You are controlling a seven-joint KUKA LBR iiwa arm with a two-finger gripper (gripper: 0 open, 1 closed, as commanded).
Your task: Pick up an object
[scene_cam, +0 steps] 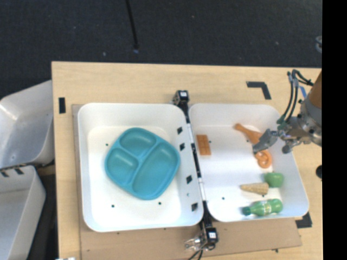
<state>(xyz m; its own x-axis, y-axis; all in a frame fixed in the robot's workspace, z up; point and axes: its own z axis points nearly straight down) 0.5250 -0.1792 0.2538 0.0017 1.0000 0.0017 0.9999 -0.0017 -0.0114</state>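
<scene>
Your hand (269,140) hovers low over the right white bin (227,199), nothing visibly gripped

You cannot tell how far it is open; an orange plastic spoon-like utensil (255,140) lies just beside and under it, a green round toy (275,179), tan cone (255,188) and green plastic bottle (264,207) lie below it, a small orange block (203,144) to its left, and a blue divided plate (142,162) far left

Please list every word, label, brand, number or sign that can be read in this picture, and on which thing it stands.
No text can be read.
The green bottle may carry a label, but it is too small and blurred to tell.
The black corner marks on the bench are plain shapes, not letters.
</scene>
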